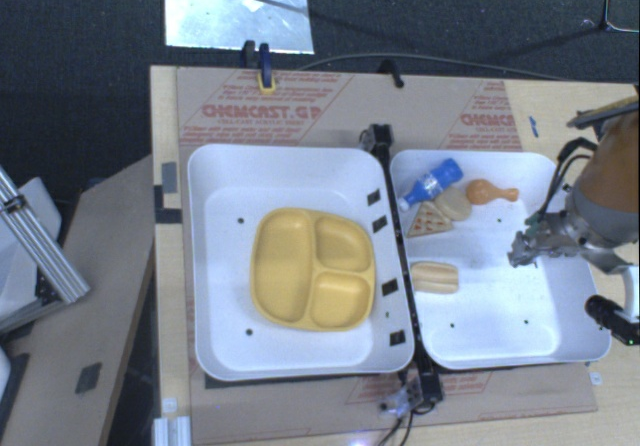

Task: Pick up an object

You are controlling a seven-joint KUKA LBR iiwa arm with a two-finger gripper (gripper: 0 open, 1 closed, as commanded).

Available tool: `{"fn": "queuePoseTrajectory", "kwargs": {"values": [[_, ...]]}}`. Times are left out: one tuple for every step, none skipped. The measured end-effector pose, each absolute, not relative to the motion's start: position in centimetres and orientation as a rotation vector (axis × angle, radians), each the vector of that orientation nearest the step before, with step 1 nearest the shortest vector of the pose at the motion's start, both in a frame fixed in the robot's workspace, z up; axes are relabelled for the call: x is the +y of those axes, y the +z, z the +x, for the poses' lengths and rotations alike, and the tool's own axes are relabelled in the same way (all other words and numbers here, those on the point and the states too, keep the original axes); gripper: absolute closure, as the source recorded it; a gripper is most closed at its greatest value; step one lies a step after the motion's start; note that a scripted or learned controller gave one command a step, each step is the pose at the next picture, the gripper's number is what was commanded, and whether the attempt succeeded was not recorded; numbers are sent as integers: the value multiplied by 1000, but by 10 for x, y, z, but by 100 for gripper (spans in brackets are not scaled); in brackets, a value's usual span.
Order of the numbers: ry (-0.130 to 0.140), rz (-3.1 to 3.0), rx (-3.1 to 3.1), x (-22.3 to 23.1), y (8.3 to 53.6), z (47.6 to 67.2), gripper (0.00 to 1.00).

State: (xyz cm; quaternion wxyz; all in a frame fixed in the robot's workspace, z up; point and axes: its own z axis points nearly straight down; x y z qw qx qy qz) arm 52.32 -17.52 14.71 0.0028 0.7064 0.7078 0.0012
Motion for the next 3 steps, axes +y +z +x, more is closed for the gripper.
{"fn": "queuePoseTrajectory", "kwargs": {"values": [[5, 2213, 2221, -174, 191, 526, 100], [5, 2212, 2222, -174, 234, 528, 100], [5, 2209, 2231, -121, 244, 533, 100]]}}
